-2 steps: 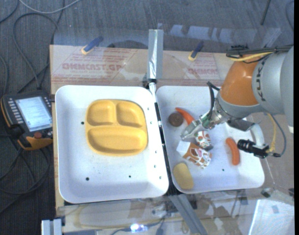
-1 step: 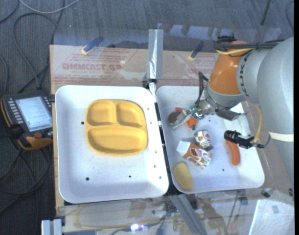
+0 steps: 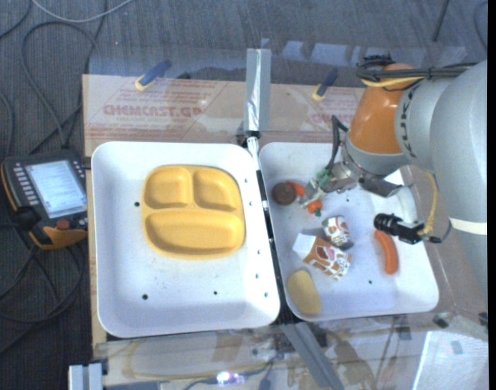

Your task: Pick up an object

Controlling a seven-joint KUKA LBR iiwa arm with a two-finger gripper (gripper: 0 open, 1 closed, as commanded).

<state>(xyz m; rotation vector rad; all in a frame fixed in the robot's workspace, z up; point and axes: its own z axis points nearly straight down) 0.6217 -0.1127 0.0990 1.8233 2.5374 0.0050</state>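
Observation:
My gripper (image 3: 327,179) is low in the back part of the right bin (image 3: 418,299), beneath the arm's orange band. Just beside its tip lies a small orange and green piece (image 3: 313,205), and a brown round object (image 3: 284,192) sits to its left near the bin's wall. I cannot tell whether the gripper touches either one. Further forward are a patterned cup (image 3: 337,230) on its side, a white and orange carton (image 3: 321,256), a pale yellow oval object (image 3: 304,292) and an orange-red sausage (image 3: 386,253).
The left bin (image 3: 118,299) holds a yellow divided tray (image 3: 194,210). A black fitting on the arm's cable (image 3: 398,227) hangs over the right bin near the sausage. A teach pendant (image 3: 46,195) lies left of the bench.

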